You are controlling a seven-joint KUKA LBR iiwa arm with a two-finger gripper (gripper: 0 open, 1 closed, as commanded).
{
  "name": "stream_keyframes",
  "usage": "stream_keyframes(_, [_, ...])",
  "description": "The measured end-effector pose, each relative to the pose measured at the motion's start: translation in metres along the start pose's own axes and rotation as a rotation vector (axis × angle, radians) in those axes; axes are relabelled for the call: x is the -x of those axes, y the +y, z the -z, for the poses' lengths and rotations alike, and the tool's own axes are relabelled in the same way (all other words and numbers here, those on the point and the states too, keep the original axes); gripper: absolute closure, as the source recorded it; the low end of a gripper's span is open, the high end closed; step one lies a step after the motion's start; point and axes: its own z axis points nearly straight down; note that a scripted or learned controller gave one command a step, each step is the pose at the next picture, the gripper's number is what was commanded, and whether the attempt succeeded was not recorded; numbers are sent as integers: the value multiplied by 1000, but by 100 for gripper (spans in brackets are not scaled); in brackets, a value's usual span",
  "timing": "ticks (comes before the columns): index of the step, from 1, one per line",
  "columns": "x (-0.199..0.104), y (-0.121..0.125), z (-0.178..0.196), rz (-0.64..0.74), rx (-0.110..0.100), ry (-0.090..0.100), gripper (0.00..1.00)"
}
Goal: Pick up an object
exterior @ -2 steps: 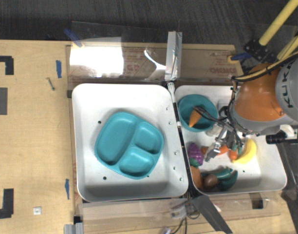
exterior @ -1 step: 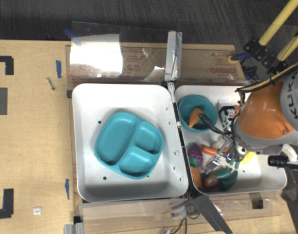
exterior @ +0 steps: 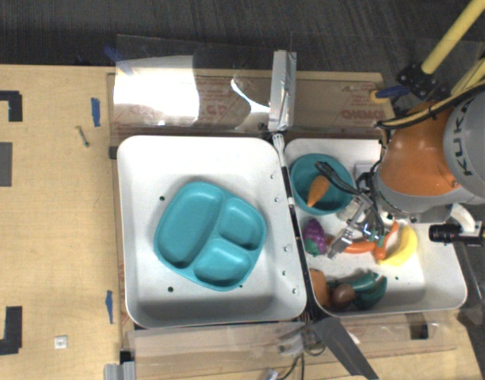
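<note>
1. Toys, the likely pick targets, lie crowded in the right bin [exterior: 444, 287], lower right of the frame; no single one is yet clearly chosen.
2. Left bin [exterior: 139, 165], centre of the frame, bears one teal divided plate [exterior: 211, 232] lying flat, with bare white floor all round it and ample room to its walls.
3. Along the shared wall in the right bin sit a teal bowl [exterior: 326, 182] with an orange cone [exterior: 316, 190] inside it, purple grapes [exterior: 315, 233] below the bowl, and a brown egg-like piece [exterior: 341, 294] near the lower rim.
4. Gripper [exterior: 355, 229] hangs over the bin's middle, just beside an orange carrot [exterior: 358, 248] and a yellow banana [exterior: 401, 248]. Whether its fingers are spread or closed cannot be told; nothing is seen between them.
5. Judgement: clearance is poor here. Toys touch or nearly touch, so a descent risks nudging neighbours against the walls.
</note>
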Motion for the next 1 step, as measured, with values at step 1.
stream_keyframes(1, [-47,-46,1,-28,1,-2,0])
